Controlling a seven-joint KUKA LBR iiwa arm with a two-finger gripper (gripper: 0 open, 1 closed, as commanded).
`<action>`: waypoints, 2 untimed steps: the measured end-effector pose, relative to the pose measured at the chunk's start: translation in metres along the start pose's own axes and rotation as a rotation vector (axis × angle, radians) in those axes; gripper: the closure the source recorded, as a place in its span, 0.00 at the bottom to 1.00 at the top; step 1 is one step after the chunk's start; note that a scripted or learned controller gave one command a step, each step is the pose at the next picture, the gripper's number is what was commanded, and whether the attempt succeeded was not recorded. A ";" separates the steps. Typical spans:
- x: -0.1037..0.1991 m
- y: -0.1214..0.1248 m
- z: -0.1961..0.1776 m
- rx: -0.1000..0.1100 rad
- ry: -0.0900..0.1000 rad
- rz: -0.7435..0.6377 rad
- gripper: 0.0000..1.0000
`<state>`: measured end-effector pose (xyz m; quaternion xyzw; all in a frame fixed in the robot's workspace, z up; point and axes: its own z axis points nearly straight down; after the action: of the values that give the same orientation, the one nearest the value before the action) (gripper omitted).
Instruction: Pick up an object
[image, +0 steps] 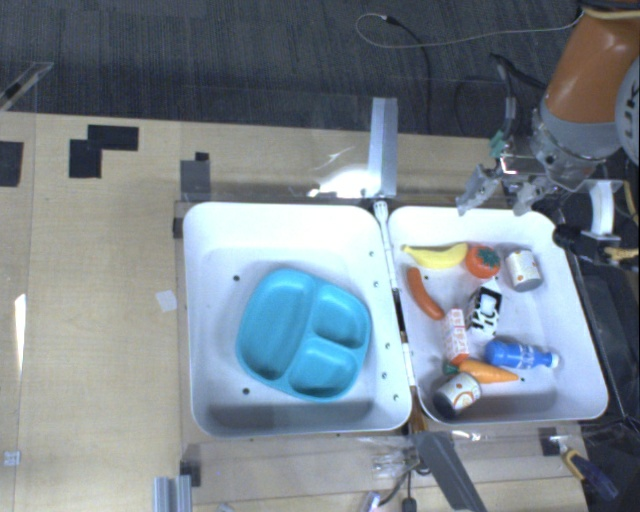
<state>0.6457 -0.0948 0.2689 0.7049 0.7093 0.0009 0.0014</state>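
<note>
— Nearest the camera, what sits in the right bin?

— A can on its side at the front edge, touching a carrot, with a blue bottle just behind.

— Has anything been picked up?

— No. I judge the task barely begun: the hand hangs released above the bin's back rim, fingers spread, nothing between them.

— Closest candidate?

— Probably the banana, yellow and curved, lying flat near the back beside a tomato. The left bin bears a blue plate.
</note>
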 end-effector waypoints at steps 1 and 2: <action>0.004 -0.003 0.177 -0.002 0.001 0.163 0.00; 0.001 -0.053 0.179 -0.011 -0.001 -0.148 0.00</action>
<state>0.5935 -0.0941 0.0900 0.6507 0.7593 0.0044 0.0059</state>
